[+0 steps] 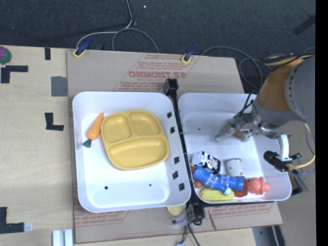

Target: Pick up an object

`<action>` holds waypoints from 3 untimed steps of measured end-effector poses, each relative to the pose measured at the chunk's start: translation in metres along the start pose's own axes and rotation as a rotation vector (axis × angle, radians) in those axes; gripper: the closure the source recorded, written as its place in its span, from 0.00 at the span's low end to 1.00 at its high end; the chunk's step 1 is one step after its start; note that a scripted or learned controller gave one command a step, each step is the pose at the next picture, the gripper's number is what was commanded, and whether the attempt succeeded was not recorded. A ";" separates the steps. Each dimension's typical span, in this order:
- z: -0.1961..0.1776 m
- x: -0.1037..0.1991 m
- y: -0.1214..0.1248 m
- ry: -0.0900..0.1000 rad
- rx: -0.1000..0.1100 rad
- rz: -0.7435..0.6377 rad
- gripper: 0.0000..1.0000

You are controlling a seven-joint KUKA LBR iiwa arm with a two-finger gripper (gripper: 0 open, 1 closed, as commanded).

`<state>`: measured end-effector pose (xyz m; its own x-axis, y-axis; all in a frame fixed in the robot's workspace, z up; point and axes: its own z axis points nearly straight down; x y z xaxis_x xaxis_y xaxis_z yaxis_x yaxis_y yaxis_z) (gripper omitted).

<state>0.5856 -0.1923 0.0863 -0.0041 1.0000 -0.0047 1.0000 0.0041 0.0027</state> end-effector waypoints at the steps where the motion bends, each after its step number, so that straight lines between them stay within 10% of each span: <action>1: 0.000 -0.032 0.067 0.001 -0.004 0.000 0.00; 2: -0.011 -0.032 0.066 -0.002 -0.005 0.000 1.00; 3: -0.017 0.053 0.073 0.007 0.003 -0.004 1.00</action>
